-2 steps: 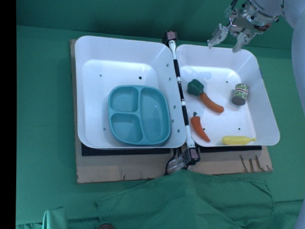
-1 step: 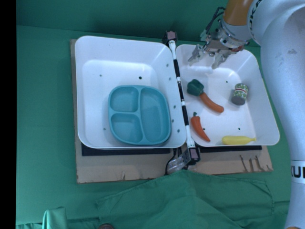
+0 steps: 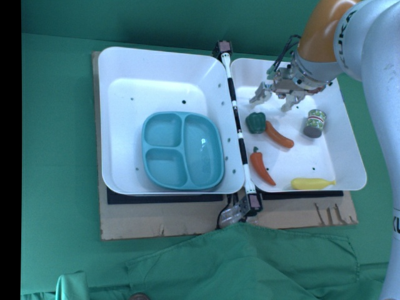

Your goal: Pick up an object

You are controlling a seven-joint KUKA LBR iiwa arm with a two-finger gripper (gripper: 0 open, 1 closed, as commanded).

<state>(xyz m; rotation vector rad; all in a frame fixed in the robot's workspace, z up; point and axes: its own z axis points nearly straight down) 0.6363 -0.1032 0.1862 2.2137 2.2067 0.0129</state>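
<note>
The right bin [image 3: 350, 167] holds several small toy foods: a green pepper [image 3: 255, 122] touching the upper end of an orange carrot [image 3: 279, 136] near the bin's middle, a second orange-red carrot [image 3: 261, 168] lower down by the divider, a yellow banana [image 3: 312, 183] along the lower right rim, and a small upright can [image 3: 315, 123] with a green and grey label at right. The gripper [image 3: 275, 99] hangs over the upper part of this bin, its fingers spread apart with nothing between them, above the pepper and left of the can. The left bin [image 3: 125, 74] holds a teal three-compartment plate [image 3: 182, 150], lying flat. Both bins sit on the green surface [image 3: 56, 167].
</note>
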